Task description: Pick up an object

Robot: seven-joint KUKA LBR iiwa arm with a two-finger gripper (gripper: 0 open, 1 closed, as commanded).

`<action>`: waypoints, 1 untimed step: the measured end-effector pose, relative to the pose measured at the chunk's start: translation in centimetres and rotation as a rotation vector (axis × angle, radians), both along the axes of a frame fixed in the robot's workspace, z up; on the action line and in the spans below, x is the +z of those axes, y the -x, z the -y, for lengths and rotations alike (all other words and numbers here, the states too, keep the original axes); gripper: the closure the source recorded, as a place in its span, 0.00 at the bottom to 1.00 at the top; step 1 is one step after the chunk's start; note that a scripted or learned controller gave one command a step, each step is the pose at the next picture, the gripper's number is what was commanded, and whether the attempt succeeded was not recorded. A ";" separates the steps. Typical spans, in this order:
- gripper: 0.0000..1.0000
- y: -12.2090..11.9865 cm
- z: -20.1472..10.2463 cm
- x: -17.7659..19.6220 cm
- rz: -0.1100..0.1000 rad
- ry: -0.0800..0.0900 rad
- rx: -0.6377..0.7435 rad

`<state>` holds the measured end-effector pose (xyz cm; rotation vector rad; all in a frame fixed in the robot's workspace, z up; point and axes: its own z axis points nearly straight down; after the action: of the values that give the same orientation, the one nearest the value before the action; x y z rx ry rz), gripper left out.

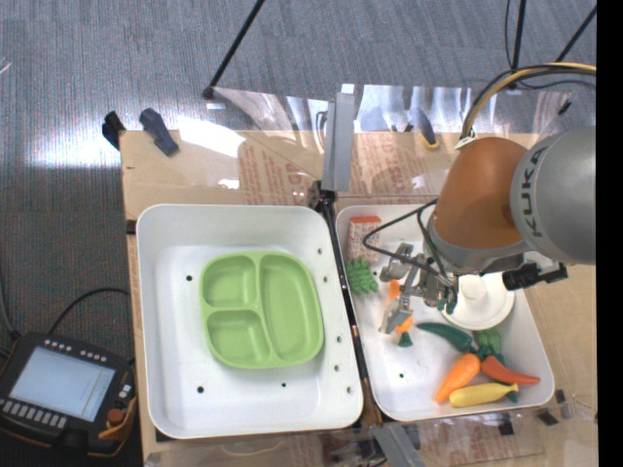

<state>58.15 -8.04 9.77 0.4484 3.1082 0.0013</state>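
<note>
My gripper (400, 311) hangs low over the left half of the right bin (540, 358), below the arm's orange band. A small orange piece (403, 325) with a green end lies right at its tip; contact is unclear. Close on its left sits a leafy green toy (362, 276), and behind that a red-and-white carton (365, 230). On the gripper's right stands a white cup (482, 302). Nearer the front lie a dark green vegetable (443, 334), an orange carrot (458, 376), a red-orange pepper (506, 370) and a yellow piece (484, 394).
The left bin (165, 261) holds a light green divided plate (261, 309). A metal post (338, 149) rises behind the wall between the bins. A teach pendant (58, 387) lies off the bench at the lower left.
</note>
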 end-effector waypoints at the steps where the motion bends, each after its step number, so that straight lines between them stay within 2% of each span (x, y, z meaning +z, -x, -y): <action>1: 1.00 -0.1 0.0 1.0 0.002 0.000 0.004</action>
<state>58.24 -8.01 10.80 0.4425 3.1074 0.0013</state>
